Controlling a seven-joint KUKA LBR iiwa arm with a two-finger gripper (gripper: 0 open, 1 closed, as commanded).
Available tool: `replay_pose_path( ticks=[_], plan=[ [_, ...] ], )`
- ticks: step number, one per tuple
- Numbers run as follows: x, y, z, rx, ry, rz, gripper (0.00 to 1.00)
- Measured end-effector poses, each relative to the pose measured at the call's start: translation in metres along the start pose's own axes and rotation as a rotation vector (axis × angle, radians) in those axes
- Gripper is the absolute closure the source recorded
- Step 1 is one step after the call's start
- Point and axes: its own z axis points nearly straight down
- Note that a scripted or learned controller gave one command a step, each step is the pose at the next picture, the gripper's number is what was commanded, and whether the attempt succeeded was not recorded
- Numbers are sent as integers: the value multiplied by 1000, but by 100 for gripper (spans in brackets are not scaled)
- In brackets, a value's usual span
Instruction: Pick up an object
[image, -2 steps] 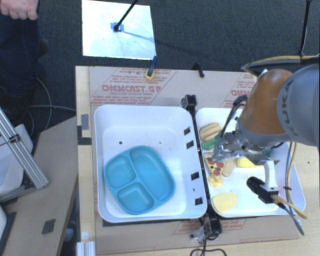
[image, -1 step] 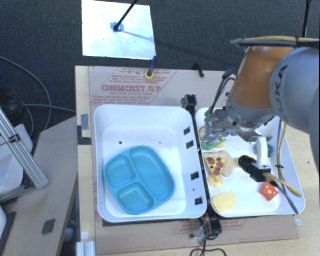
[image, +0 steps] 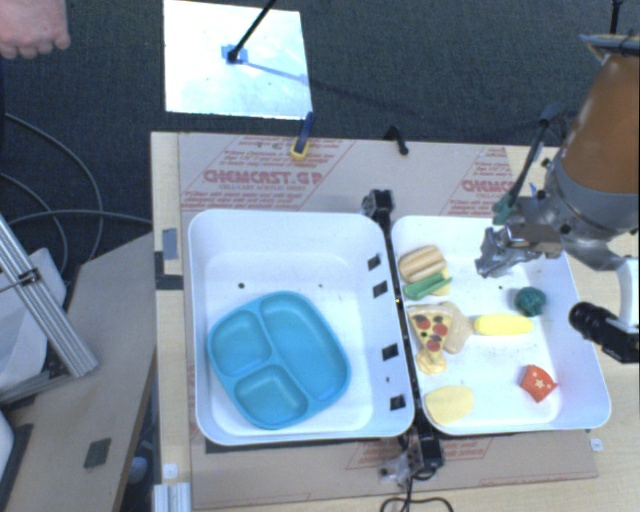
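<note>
1. A table (image: 250, 170) topped with a printed brown board carries two shallow white bins side by side.
2. The left bin (image: 290, 235) holds a blue divided tray (image: 277, 357) with three compartments, lying toward its front.
3. A black divider strip (image: 392, 300) runs between the left bin and the right bin (image: 585, 395).
4. A pale square sheet (image: 237, 60) lies beyond the table on the dark floor.
5. A yellow clip (image: 300, 148) sits at the board's far edge.
6. An aluminium rail (image: 40, 300) slants at far left.
</note>
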Motion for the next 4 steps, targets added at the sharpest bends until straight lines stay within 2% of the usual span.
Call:
replay_pose_path(
  ticks=[1, 2, 3, 4],
  plan=[
    [-14, 33, 175, 27, -1, -1, 100],
    [23, -5, 165, 17, 2, -7, 100],
    [51, -16, 102, 8, 2, -9, 100],
    [107, -12, -40, -3, 7, -13, 100]
  ],
)
